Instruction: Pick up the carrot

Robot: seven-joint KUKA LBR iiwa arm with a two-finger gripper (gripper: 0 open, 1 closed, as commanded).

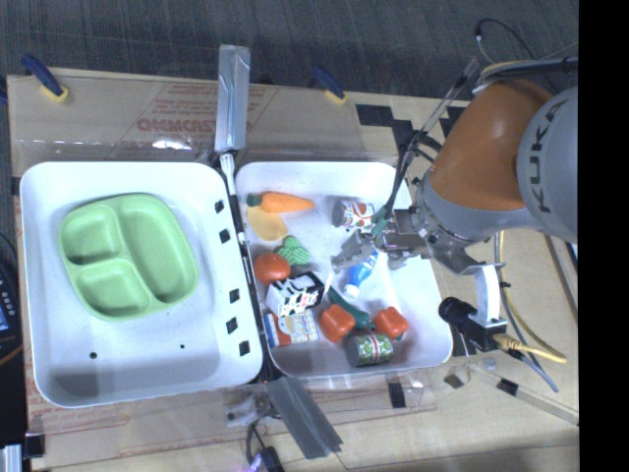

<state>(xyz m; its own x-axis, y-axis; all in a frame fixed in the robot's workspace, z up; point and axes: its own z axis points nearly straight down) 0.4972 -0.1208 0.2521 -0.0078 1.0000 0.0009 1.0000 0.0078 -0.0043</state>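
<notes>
Orange and easy to spot, the carrot (286, 203) lies on its side at the far end of the right-hand bin (418, 347), its green tip close to the divider between the two bins, its body pointing across toward a small printed can (352, 211) lying a little apart from it. Just nearer than the carrot sits a pale yellow piece (265, 224), almost touching it, and beyond that, going away from the carrot, the pile thickens: a red tomato-like piece (272, 266), a green ridged thing (294, 253), a black-and-white carton (295, 294), a blue-and-white bottle (360, 270), two red-orange blocks and a second can (372, 348) at the bin's near edge. The gripper (362, 247) hangs over the middle of that bin, well apart from the carrot, above the bottle; nothing appears to be caught in it, but how wide the jaws stand I cannot tell from this slanting view. By my reckoning the grasp has not begun. The carrot lying fairly clear of the clutter should suit a pinch across its narrow body, though the bin wall behind it leaves little room. Left of the carrot, the other bin (49, 185) carries a green divided tray (128, 254).
</notes>
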